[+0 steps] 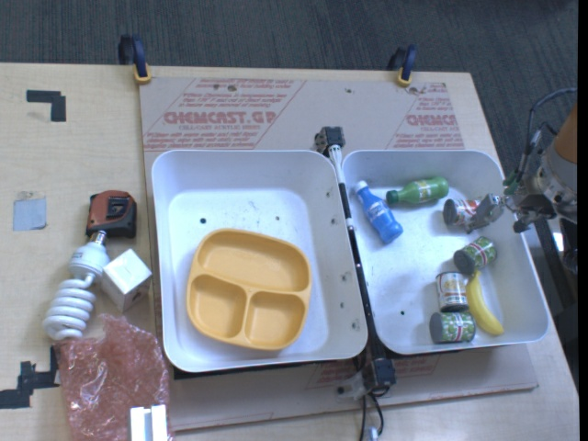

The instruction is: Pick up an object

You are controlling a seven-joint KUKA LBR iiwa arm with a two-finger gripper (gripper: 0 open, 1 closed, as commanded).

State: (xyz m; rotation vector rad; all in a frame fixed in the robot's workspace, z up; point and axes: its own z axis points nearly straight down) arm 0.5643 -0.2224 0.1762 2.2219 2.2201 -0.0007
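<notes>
Beside the bench (55, 182) — grey carpet (276, 16) — two white bins (175, 168)

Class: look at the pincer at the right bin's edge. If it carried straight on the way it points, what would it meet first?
Probably the small grey-and-red object just left of the pincer; the green bottle lies farther on. Depth is unclear.

The brown cardboard sheet (276, 118) under the two white bins carries red printing. On its left half the large letters read "CHEMCAST G P", with smaller red lines above and below that are too fine to read. On its right half the same red print shows again, cut off by the right bin, starting "CHEMC". The labels on the bottles and cans in the right bin are too small to read.
</notes>
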